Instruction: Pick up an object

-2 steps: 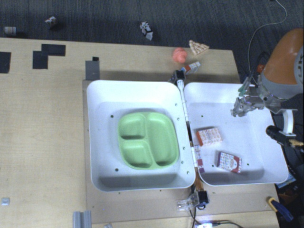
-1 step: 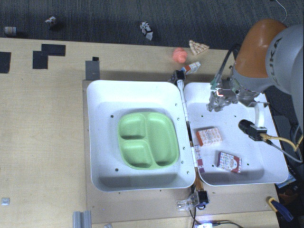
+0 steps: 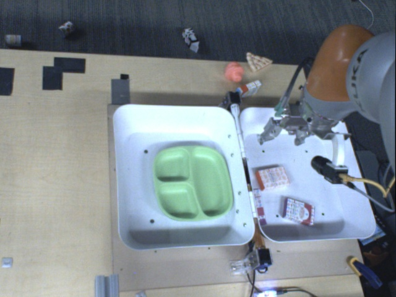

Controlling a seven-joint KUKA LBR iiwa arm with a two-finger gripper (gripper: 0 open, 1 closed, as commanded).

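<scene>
Gripper [image 3: 283,135] hangs over the back of the right bin [image 3: 354,223], arm coming in from the right. We can't tell from this angle whether the claw is spread or clenched, and we see nothing in it.

Nearest candidate is the red-and-white packet [image 3: 272,177]. It lies flat on the bin floor, near the left wall, just in front of the gripper. It's small, roughly square, with a pale face and a red speckled print, turned slightly off the bin's axes.

The second packet [image 3: 298,211] sits further forward, near the front wall. It's darker red with white print, also flat and tilted. The two are apart, not touching.

How we'd run the step:
- Go for the nearer packet, since it's the shorter move.
- Centre over it before descending and rotate the wrist to match its tilt.
- Close across the narrower side (looks thin, so we expect to go right down to the floor).
- Watch the left wall. The packet is close to it and the outer jaw may clip.
- Lift straight up and confirm it's actually between the jaws.

The left bin [image 3: 124,166] has only the green divided plate [image 3: 190,181]. It's wide and low, likely a poor pinch target, so we skip it.
</scene>
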